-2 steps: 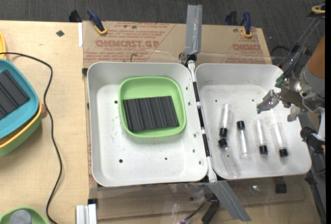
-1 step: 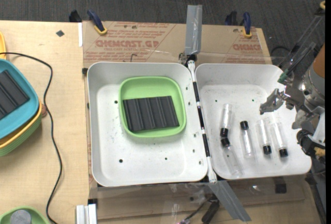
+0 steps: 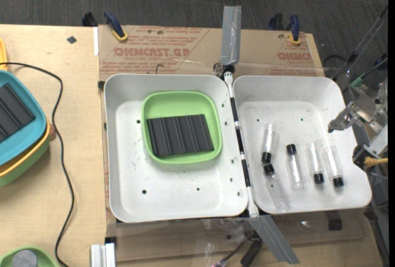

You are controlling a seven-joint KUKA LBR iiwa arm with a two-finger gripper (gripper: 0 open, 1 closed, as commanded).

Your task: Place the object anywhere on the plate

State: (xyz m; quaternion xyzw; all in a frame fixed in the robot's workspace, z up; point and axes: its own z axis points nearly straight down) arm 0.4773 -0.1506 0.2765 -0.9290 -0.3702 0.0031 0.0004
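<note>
A square green plate (image 3: 181, 105) sits in the left white bin (image 3: 123, 192), with a dark ribbed mat (image 3: 180, 135) lying on it. Several clear vials with black caps lie in the right white bin (image 3: 278, 96); one vial (image 3: 269, 139) is near the middle, another (image 3: 295, 167) beside it, and two more (image 3: 324, 162) lie toward the right wall. My gripper (image 3: 343, 120) hangs at the right rim of the right bin, above and to the right of the vials, with part of it cut off by the frame edge. Nothing shows between its tips.
Brown cardboard (image 3: 160, 50) lies behind the bins, held by clamps. Stacked blue and green plates (image 3: 21, 130) rest on the wooden bench at far left, with a black cable (image 3: 62, 136) running past them. A metal divider (image 3: 237, 136) separates the bins.
</note>
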